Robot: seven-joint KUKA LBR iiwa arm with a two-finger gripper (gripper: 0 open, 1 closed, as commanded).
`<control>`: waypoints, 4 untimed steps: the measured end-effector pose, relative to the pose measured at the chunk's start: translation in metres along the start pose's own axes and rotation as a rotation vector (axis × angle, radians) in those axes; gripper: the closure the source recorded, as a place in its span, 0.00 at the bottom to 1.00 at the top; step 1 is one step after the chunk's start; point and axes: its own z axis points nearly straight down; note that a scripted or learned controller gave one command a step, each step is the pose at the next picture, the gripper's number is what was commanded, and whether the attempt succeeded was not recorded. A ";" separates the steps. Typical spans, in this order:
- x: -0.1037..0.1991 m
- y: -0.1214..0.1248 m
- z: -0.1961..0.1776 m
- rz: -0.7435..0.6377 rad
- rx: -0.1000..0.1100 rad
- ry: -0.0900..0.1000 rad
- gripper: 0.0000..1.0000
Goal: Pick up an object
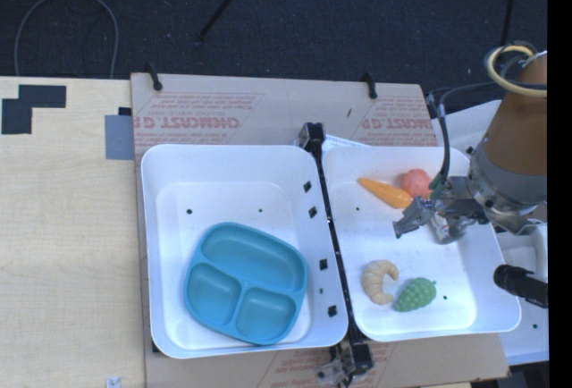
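Note:
In the right bin (474, 310) lie an orange carrot (385, 191), a pink-red round fruit (416, 181), a cream croissant (382, 280) and a green bunch of grapes (415, 294). My gripper (428, 223) hangs over the right bin's middle, just right of and below the carrot and fruit and above the croissant and grapes. Its fingers (410, 226) stand open with nothing between them.
A blue divided tray (245, 282) lies in the left bin (170, 189). A black divider with clips (325, 234) runs between the bins. The arm's orange band and cables (523, 109) rise at the right. Cardboard (268, 113) backs the bins.

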 end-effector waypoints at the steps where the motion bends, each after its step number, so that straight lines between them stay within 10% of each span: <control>1: 0.000 0.002 -0.005 -0.002 -0.011 -0.002 0.00; 4: 0.002 0.005 0.154 0.000 -0.005 0.000 0.00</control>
